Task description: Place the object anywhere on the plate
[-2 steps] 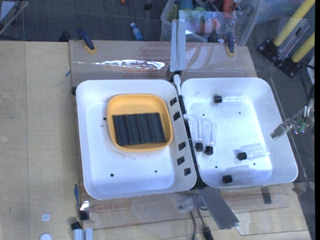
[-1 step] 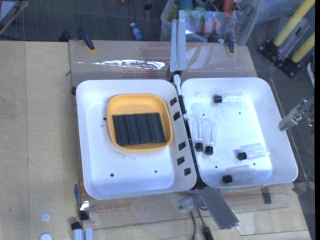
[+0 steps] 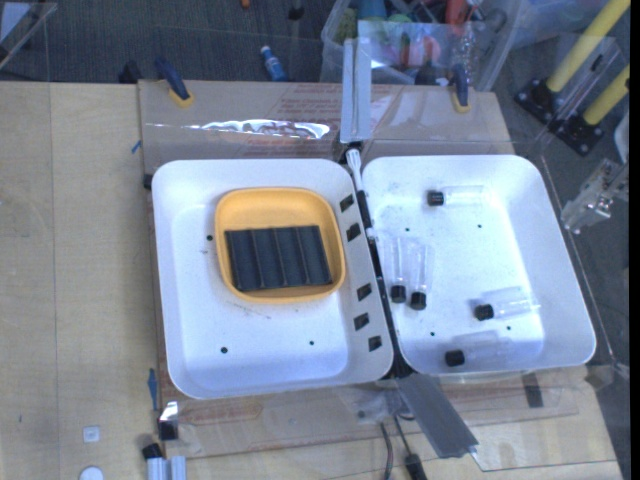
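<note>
Ribbed dark block (image 3: pixel 278 258) lies flat on the yellow plate (image 3: pixel 232 211) in the left bin (image 3: pixel 190 358), so I judge the placing done. It covers most of the plate. A later nudge could push its near edge over the rim, or tip the plate.
</note>
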You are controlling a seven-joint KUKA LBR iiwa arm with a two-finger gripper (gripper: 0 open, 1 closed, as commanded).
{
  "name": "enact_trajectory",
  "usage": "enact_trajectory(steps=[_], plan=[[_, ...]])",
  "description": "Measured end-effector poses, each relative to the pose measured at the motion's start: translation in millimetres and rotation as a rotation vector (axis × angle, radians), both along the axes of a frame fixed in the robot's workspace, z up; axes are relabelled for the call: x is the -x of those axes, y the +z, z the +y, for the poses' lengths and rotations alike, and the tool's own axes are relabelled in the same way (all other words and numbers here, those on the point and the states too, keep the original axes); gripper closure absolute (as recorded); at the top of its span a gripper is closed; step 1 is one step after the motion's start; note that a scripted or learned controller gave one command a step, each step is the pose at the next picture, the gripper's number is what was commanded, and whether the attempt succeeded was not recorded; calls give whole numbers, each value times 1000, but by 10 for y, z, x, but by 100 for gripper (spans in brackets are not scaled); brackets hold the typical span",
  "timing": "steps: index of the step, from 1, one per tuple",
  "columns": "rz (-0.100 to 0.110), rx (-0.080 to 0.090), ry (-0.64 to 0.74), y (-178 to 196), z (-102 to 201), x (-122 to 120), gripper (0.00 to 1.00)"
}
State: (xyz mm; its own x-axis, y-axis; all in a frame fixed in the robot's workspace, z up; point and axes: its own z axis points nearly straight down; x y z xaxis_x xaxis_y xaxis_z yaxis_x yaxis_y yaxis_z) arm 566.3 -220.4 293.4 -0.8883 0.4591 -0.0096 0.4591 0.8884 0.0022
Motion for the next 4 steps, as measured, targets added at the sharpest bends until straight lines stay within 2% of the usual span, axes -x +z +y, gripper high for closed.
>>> enact_trajectory(steps=[1, 2, 3, 4], plan=[[-1, 2, 242, 982, -28, 18, 100], [-2, 5, 528, 1440, -23, -108, 100], [-2, 8, 936, 1438, -13, -589, 100], [-2, 10, 1277, 1437, -27, -1013, 100]])
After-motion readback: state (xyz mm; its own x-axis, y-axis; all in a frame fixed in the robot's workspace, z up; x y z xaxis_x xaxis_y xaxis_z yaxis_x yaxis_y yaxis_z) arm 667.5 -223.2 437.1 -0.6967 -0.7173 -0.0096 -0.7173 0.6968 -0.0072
